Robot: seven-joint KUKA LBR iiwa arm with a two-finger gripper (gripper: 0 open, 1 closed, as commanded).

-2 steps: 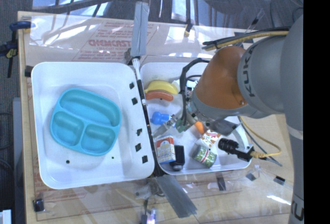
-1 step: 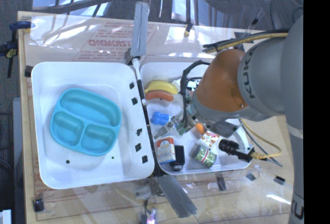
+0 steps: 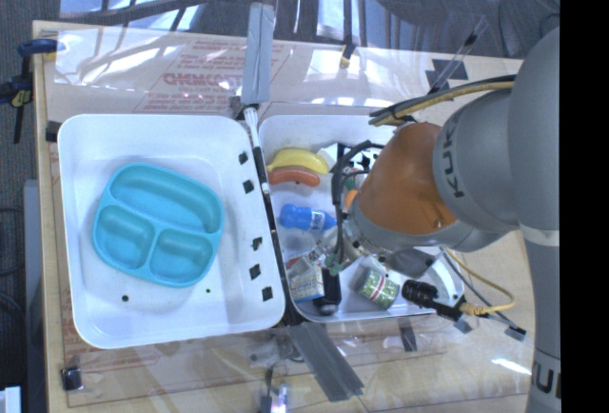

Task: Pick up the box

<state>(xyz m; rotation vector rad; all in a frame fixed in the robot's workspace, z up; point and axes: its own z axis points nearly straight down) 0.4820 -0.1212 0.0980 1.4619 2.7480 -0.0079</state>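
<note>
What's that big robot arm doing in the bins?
The grey robot arm with an orange band is reaching down into the right white bin, over a jumble of small things: a yellow banana-shaped toy, a blue bottle and a small printed box. The left white bin holds a light blue divided plastic tray. Nothing is visibly picked up yet.

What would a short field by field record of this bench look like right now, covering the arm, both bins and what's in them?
arm: reaches in from the right, over the right bin
gripper: low in the right bin, among the items
left bin: holds a blue divided tray
right bin items: banana, blue bottle, small box, green can
box status: lying in the bin, near the gripper
</note>
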